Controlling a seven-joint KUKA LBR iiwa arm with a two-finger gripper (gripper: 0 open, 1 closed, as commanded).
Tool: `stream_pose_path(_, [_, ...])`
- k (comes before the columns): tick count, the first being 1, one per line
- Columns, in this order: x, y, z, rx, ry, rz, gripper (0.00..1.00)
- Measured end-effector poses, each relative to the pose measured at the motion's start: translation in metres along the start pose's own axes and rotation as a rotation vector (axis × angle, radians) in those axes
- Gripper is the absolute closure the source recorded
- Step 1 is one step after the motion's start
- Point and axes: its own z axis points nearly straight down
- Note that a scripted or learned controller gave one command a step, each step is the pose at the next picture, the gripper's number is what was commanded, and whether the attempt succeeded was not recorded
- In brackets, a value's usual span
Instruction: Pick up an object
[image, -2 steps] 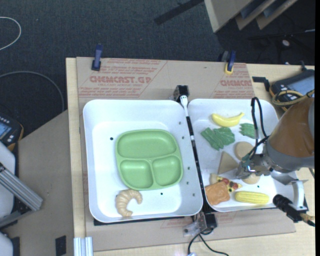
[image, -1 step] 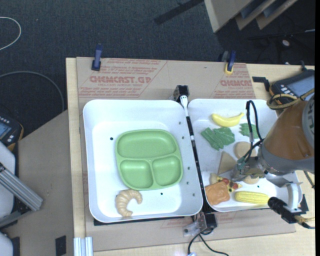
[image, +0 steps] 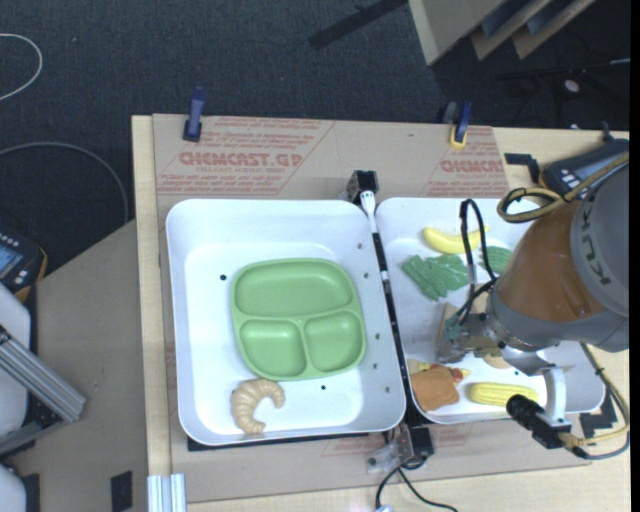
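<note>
While my gripper (image: 458, 338) hangs low in the right bin (image: 400, 215), I cannot tell its fingers' state. Just below it lies a flat orange-brown toy (image: 434, 387), beside a yellow corn cob (image: 497, 395).

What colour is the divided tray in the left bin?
Light green; the divided tray shows plainly in the camera view.

Bright, even overhead light, soft shadows, mild glare on the white bins (image: 190, 300), slightly soft focus throughout.
</note>
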Motion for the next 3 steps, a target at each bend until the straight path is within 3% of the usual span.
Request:
stream_pose_path(1, [-0.002, 0.006, 0.000, -0.001, -0.002, 0.003, 1.00])
stream_pose_path(2, [-0.072, 0.009, -0.192, -0.020, -0.010, 0.007, 1.00])
stream_pose_path(3, [0.034, 0.008, -0.121, 0.007, 0.005, -0.007, 1.00])
